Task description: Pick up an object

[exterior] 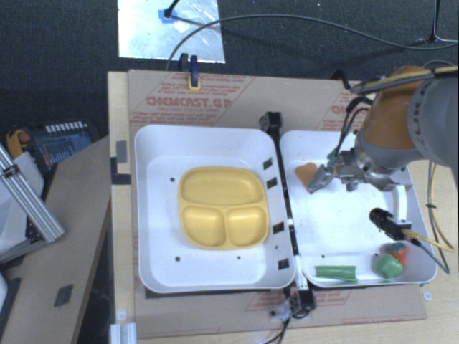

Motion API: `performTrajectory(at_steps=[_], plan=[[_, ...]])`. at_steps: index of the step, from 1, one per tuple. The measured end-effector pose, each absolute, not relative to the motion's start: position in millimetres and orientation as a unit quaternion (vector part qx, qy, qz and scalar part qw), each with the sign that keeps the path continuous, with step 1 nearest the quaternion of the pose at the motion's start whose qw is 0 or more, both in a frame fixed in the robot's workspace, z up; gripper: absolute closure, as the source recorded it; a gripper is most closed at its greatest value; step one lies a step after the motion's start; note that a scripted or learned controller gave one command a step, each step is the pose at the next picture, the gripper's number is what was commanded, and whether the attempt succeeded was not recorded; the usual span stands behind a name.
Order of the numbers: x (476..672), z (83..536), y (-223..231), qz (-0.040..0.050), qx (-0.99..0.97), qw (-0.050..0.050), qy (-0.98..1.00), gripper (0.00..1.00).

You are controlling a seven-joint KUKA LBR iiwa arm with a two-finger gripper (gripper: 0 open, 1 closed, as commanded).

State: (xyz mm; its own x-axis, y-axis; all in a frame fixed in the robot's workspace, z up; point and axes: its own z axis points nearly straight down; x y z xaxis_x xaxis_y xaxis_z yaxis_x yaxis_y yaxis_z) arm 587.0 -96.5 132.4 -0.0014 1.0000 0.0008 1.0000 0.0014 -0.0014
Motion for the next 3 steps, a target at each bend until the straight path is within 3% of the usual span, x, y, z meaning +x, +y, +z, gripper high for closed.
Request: performTrajectory(at_steps=[1,2,3], plan=[[587.0,82,-96,0.0005,-0.707,0.001,-0.707,0.0],[587.9,95,-97,-0.0005,-0.707,-0.001,-0.707,1.0],[588.5,159,-93,-0.0019,-0.706,-0.002,-0.708,1.0]])
